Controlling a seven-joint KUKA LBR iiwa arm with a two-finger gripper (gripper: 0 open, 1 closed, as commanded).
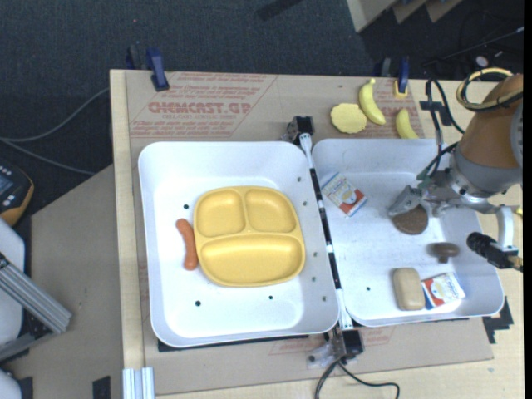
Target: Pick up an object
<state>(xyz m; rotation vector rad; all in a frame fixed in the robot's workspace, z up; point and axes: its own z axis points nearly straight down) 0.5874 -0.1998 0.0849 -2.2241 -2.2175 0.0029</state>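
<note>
From your camera above the desk (208, 98), the grey arm (486, 152) with its orange band reaches in from the right over the right bin (366, 306). Its gripper (420, 202) hangs low with fingers spread wide, directly over a brown, rounded object (411, 220); whether the fingers touch it you cannot tell, and nothing is lifted. Elsewhere in that bin you see a small carton (344, 194) near the left wall, a smaller brown lump (444, 250) to the right, a tan block (407, 288) and a printed packet (443, 290) just beside it near the front edge. The left bin (166, 306) holds a yellow divided plate (248, 235) with an orange sausage-shaped toy (187, 243) beside it. Two toy bananas (371, 102) and a yellow chip-like piece (348, 118) lie on the desk behind the bins.
</note>
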